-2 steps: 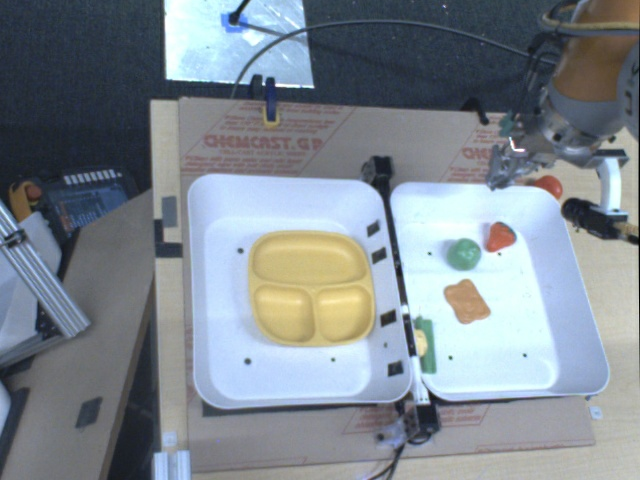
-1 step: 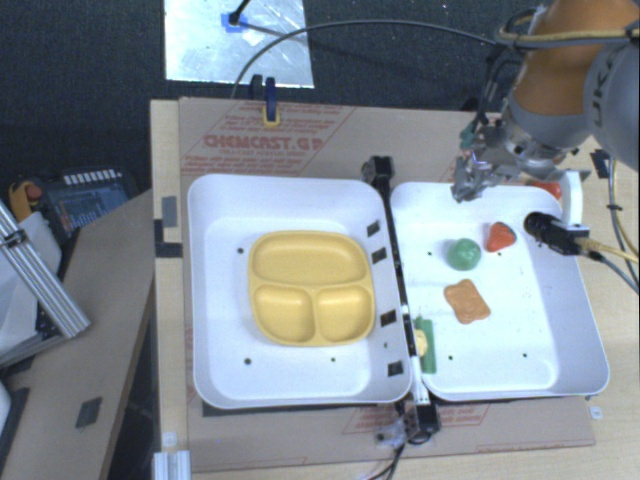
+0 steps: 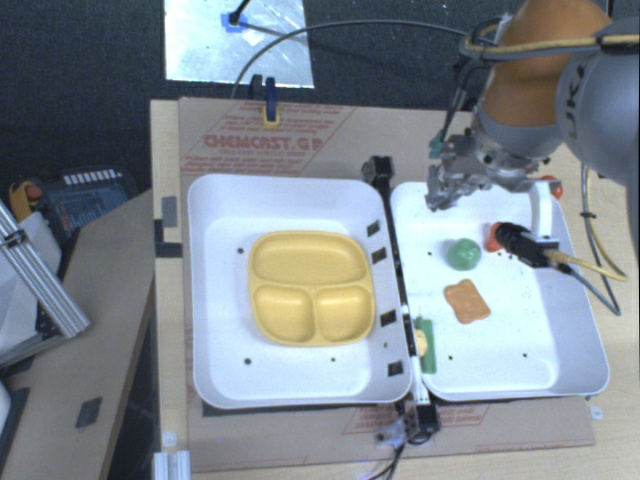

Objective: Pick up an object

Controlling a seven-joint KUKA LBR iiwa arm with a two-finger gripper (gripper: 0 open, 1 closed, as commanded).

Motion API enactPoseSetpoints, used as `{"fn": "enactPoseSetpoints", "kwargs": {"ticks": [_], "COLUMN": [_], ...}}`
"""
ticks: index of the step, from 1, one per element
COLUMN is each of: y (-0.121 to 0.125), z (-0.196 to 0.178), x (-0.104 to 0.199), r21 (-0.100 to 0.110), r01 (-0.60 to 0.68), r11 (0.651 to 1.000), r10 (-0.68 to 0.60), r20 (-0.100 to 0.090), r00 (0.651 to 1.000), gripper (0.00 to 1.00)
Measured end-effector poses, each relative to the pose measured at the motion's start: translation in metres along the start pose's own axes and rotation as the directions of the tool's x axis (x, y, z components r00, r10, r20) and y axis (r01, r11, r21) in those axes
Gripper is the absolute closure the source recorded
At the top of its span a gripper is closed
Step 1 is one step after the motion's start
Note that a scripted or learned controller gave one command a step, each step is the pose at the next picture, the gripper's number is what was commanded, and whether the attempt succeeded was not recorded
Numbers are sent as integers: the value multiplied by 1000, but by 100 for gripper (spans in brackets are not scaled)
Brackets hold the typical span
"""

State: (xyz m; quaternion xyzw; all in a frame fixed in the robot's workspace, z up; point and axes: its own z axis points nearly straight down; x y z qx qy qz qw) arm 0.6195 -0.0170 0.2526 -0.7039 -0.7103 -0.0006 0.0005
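The end effector (image 3: 441, 200) hangs over the rear left part of the right bin (image 3: 570, 368), and whether it is open or closed I cannot tell; nothing shows in its grip, while the green ball (image 3: 463, 254) lies apart from it toward the front, with the orange flat piece (image 3: 467, 301) farther forward. A small orange object (image 3: 494, 235) is partly hidden by a black part. The left bin (image 3: 215, 348) holds a yellow divided tray (image 3: 308, 287), and the cardboard behind reads "CHEMCAST".

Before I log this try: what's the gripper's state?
Gripper: cannot be told; it hangs over the right bin, nothing seen in it.
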Motion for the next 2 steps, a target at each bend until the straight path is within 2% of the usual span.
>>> {"fn": "enactPoseSetpoints", "kwargs": {"ticks": [1, 2], "y": [-22, -40], "z": [17, 16], "x": [45, 85], "r21": [2, 1], "r01": [0, 0], "r11": [1000, 1000], "r10": [0, 0], "r20": [0, 0], "r00": [1000, 1000], "gripper": [100, 100]}}
